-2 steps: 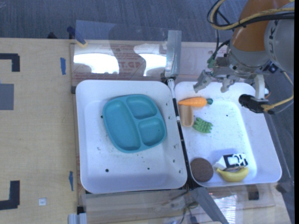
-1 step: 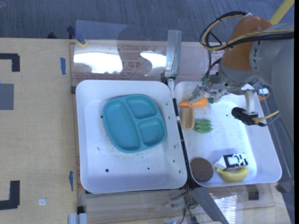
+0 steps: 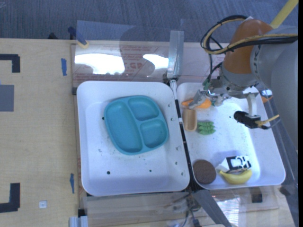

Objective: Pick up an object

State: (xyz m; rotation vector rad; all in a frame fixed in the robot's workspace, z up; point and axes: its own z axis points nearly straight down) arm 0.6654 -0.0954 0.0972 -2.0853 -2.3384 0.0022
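Arm: you have the grey two-finger gripper (image 3: 208,97) low at the right white bin's (image 3: 270,171) upper left, over an orange wedge-shaped piece (image 3: 202,104) | Fingers: whether released or clenched, cannot tell | Nearby: tan cylinder (image 3: 190,119), green knobbly piece (image 3: 206,127) just below | Judgement: orange piece probably the target; not lifted.

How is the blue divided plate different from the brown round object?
The blue divided plate lies in the left bin, the brown round object in the right bin. The plate is far larger. It has three compartments; the brown object looks plain. Both lie flat.
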